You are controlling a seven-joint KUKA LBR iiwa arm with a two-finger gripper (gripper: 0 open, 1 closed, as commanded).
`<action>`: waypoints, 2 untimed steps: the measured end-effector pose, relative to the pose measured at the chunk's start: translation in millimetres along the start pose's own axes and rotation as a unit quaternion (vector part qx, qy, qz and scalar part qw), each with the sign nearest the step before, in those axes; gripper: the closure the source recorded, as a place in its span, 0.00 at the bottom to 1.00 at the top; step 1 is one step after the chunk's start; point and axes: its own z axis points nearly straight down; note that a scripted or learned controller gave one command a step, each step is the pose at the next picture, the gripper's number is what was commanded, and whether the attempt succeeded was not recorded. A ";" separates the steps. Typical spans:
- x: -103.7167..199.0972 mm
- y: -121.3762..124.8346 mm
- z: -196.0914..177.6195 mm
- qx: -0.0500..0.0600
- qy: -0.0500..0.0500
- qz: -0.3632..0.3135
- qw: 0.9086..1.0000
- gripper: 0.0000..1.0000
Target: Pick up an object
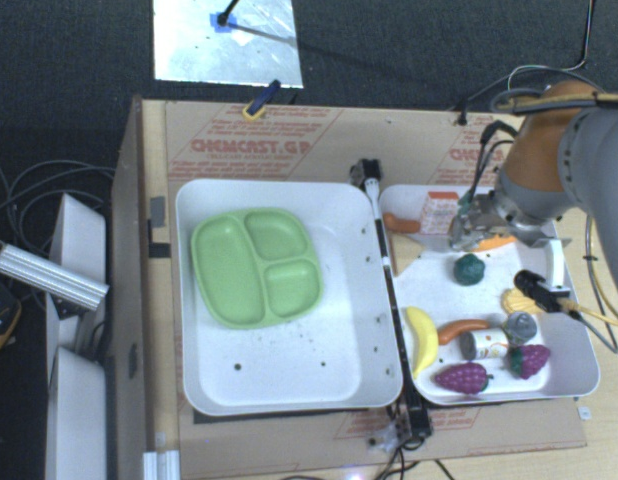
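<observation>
My gripper hangs over the back of the right bin, reaching in from the right. A dark green ball lies just in front of it. An orange carrot-like piece pokes out beside the gripper on its right; whether they touch is unclear. To its left lie an orange sausage shape and an orange-and-white box. Nearer the front are a banana, a red-orange sausage, purple grapes, a purple fruit, a grey can and a yellow corn piece.
The left bin holds a green divided plate. A ridge separates the two bins. Cardboard lines the bench around them, and cables run along the far right.
</observation>
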 end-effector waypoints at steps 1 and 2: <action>0.5 -0.4 0.6 0.001 0.000 0.000 1.000 0.00; 1.7 -31.5 20.8 0.007 0.003 0.002 1.000 0.00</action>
